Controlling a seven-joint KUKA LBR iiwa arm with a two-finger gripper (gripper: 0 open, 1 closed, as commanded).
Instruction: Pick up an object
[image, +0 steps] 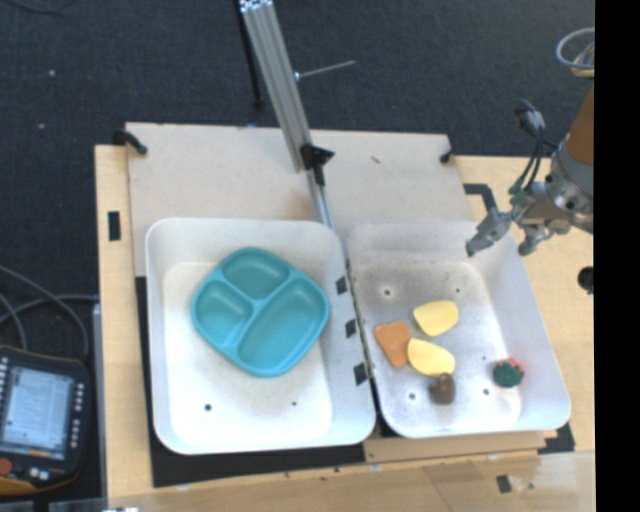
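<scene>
- Dark carpet-ish floor all round, with a light wooden bench (230, 180) in the middle carrying two shallow white bins side by side.
- Left bin (175, 420) has a teal divided plate (261, 311) sitting roughly in its centre, three compartments, nothing on it.
- Right bin (535, 340) holds all the small stuff, bunched toward its near edge.
- Orange piece (394, 342) lies closest to the bin's left wall; a yellow piece (436, 318) sits just beside it, and a second yellow piece (430, 356) is touching the orange one on the near side.
- Small brown object (442, 388) is right below that second yellow piece, near the bin's near edge.
- Green object (508, 374) with a bit of red on it sits alone toward the near right corner.
- Gripper (499, 236) hangs over the bin's far right corner. Fingers look spread apart, one pointing left over the rim, nothing between them.
- So the objects are well apart from the fingers, all lying toward the near side of the bin.
- Metal pole (283, 90) slants in from the far edge, ending between the bins.
</scene>
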